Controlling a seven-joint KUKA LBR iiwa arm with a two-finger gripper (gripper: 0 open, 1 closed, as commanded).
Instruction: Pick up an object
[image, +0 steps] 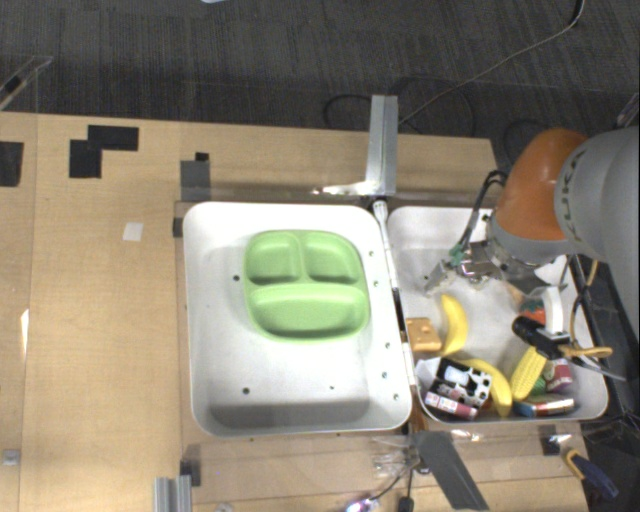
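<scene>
A dark grey ribbed carpet floor (250, 50) runs along the top, with thin black cables (480, 75) trailing across it. Below it lies a pale wooden bench top (90, 330) marked with black square patches (100, 148) and a small white tag (132, 232). An upright silver metal bracket (383, 145) stands at the bench's far edge.

the two shallow white plastic bins (215, 390) look smooth and faintly glossy, and the green divided plastic tray (303, 282) is smooth and matt. the pale wooden bench top (90, 350) shows light grain, and the upright metal bracket (383, 140) has a dull brushed sheen.
</scene>
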